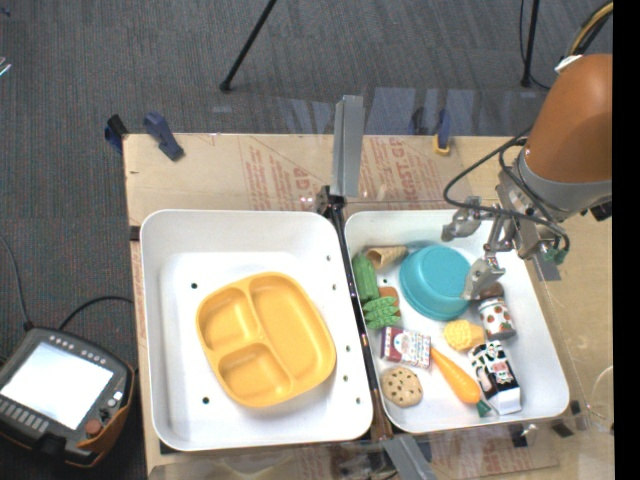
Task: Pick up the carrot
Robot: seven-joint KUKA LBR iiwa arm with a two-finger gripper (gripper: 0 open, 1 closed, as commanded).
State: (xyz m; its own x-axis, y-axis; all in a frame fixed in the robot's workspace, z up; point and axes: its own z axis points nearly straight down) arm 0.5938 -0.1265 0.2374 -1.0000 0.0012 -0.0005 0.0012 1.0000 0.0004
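Your claw (pixel 487 273) hangs over the right bin (pixel 552 363), at the bowl's (pixel 435 280) right rim; whether it is wide or narrow, you cannot tell. The carrot (pixel 456 375) lies below it, toward the bin's near edge. The surface (pixel 240 173) is brown board over grey carpet (pixel 150 38). The arm (pixel 570 128) reaches down from upper right.

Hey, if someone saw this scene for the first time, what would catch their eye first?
Probably the big yellow divided plate alone in the left bin. Next, the right bin crowded with toy food: a teal bowl near its back, an orange carrot toward its front. The orange-banded arm's tool hangs over the bowl's right edge.
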